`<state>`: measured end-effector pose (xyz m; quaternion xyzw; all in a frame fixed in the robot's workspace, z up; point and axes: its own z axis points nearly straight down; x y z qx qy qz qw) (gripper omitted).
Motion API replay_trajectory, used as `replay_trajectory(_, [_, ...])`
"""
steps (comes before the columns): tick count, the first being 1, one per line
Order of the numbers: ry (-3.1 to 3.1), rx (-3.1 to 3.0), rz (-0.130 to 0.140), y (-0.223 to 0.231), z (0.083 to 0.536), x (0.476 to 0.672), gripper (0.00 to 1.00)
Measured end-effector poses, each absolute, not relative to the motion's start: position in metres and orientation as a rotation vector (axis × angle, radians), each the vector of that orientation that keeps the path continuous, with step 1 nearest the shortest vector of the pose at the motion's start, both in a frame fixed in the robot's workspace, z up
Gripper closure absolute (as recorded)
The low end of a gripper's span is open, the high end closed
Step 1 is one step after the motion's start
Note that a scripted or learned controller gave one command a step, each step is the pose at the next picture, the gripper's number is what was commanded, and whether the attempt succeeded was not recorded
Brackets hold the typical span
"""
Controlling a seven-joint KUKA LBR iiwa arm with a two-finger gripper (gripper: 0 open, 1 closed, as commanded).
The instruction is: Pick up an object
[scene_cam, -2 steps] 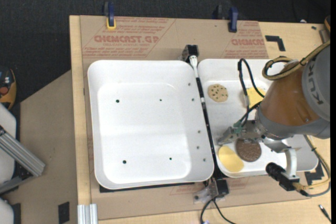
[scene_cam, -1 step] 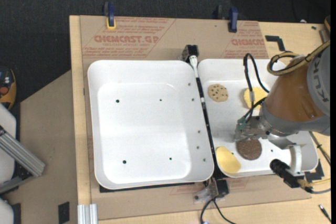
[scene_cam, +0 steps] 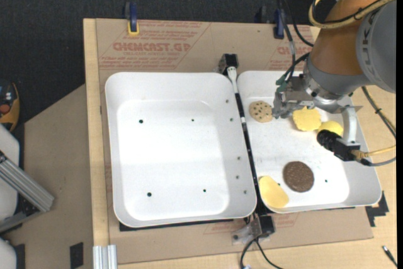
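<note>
— So, where is the arm (scene_cam: 352, 34) right now?

— Reaching in from the right, bent over the right bin (scene_cam: 362, 195). Its gripper (scene_cam: 291, 104) hangs low at the bin's upper left part, just beside a small speckled cookie (scene_cam: 260, 111).

— Is it holding anything?

— Nothing shows between the fingers, and I cannot tell whether they are apart or together; the wrist body hides most of them.

— What lies in that bin?

— The speckled cookie sits near the wall shared with the other bin. A pale yellow piece (scene_cam: 306, 120) lies just right of the gripper, partly under the wrist. A smaller, brighter yellow piece (scene_cam: 332, 129) lies beside it, touching a black fitting (scene_cam: 334, 145) on the arm. Toward the front there is a round dark brown cookie (scene_cam: 298, 176), and close to its left a yellow chip-like piece (scene_cam: 273, 192) by the bin's front left corner.

— And the left bin (scene_cam: 119, 135)?

— White, with a few small dark dots on its floor.

— What carries the bins?

— A brown tabletop (scene_cam: 94, 72) with red lettering along its far edge, and two clamps there, one with a yellow grip (scene_cam: 132, 19) and one blue (scene_cam: 279, 23).
</note>
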<state>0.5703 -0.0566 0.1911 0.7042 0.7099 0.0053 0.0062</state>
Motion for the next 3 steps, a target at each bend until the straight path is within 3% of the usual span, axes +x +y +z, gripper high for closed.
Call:
replay_trajectory(1, [2.229, 2.21, 0.008, 0.015, 0.185, 0.608, 1.0])
replay_trajectory(2, [2.22, 2.204, 0.027, 0.057, 0.34, 0.632, 1.0])
replay_trajectory(3, [2.216, 2.206, 0.028, 0.097, 0.547, 0.645, 1.0])
